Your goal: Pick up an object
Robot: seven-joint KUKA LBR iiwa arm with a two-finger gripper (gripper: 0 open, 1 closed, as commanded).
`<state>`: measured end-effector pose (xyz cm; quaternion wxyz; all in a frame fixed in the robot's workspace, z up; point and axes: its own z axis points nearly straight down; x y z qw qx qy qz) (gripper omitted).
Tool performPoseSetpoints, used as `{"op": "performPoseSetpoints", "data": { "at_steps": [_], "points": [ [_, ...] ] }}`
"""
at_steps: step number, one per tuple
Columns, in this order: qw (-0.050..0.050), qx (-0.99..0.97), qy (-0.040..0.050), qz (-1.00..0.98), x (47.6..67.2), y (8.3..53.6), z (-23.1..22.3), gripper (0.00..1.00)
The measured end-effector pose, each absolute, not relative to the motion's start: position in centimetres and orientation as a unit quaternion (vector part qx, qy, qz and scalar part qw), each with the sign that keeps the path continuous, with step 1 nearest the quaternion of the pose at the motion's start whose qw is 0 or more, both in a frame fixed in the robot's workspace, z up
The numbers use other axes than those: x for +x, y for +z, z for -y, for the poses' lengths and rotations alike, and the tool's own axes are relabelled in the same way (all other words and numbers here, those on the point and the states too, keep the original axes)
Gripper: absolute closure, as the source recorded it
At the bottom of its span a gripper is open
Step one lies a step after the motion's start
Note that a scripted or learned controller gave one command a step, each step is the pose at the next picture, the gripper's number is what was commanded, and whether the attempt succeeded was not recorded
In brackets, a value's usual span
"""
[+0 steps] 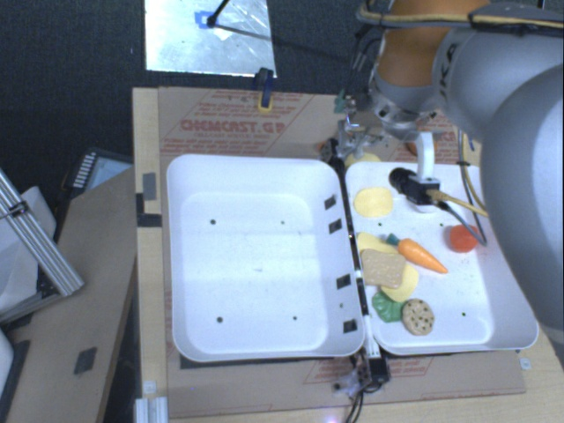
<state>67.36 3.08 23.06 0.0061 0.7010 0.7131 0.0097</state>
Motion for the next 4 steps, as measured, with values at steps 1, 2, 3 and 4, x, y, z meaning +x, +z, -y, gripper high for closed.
{"op": "performPoseSetpoints", "data": {
  "at_steps": [1,2,3,4],
  "points": [
    [-0.001,0.703,0.0015,-0.711,66.8,20.1,-9.7,1.0],
    [0.0,0.703,0.0022,-0.711,66.8,19.2,-19.0,1.0],
    [0.001,0.704,0.0042,-0.71,66.9,25.4,-23.8,1.0],
    [0.002,0.705,0.0049,-0.709,67.0,33.6,-23.2,1.0]
  ]
}}
